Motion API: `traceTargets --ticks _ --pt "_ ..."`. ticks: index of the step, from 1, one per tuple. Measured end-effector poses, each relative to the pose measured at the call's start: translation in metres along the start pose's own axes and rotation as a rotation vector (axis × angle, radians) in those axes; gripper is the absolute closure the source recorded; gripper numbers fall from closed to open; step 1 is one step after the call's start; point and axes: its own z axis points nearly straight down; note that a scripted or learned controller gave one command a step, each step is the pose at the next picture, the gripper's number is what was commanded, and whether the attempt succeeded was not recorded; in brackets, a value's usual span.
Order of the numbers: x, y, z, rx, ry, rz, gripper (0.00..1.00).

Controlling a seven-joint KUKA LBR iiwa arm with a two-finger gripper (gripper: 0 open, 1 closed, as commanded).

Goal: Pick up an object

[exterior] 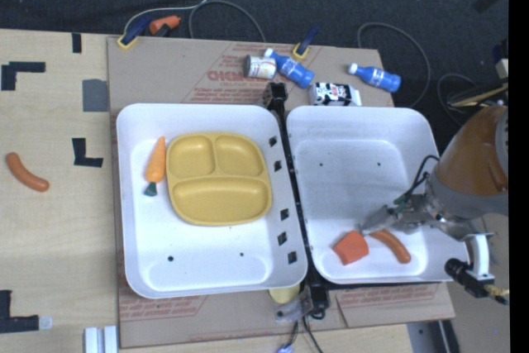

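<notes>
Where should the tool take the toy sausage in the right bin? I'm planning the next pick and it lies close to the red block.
Probably across the middle of the sausage, from straight above. It lies flat, long and narrow, running diagonally, so the fingers should close across its narrow width. The red block lies close by its upper-left end.

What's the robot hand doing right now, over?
Gripper low in right bin, holding nothing seen. Orange sausage and orange block lie just below it. Nothing in the way.
</notes>
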Motion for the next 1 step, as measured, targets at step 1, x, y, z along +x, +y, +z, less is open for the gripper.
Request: traceTargets --ticks 1 --pt "-0.0018 0.0031 -0.0164 -0.007 -0.003 0.000 1.00"
